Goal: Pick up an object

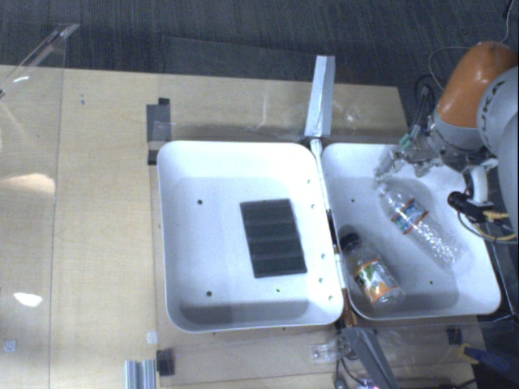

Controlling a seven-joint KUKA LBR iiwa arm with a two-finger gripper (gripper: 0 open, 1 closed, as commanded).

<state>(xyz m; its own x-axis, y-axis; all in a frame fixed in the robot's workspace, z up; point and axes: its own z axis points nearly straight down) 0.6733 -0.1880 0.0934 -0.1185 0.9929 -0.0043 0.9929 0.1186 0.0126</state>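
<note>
My gripper [403,157] hangs over the far part of the right bin [478,298], just above the upper end of a clear, crinkled plastic bottle [420,222] that lies slantwise on the bin floor. A smaller bottle [370,272] with a black cap and a colourful label lies near that bin's front left corner. In the left bin [182,217], a flat black ribbed block [273,237] rests near the middle. Nothing is visibly held by the gripper.
The grey arm with its orange band [474,79] comes in from the upper right, with black cables [478,209] trailing by the right bin's edge. A grey metal post [321,96] stands behind the seam between the bins. Pale wood bench surrounds them.
</note>
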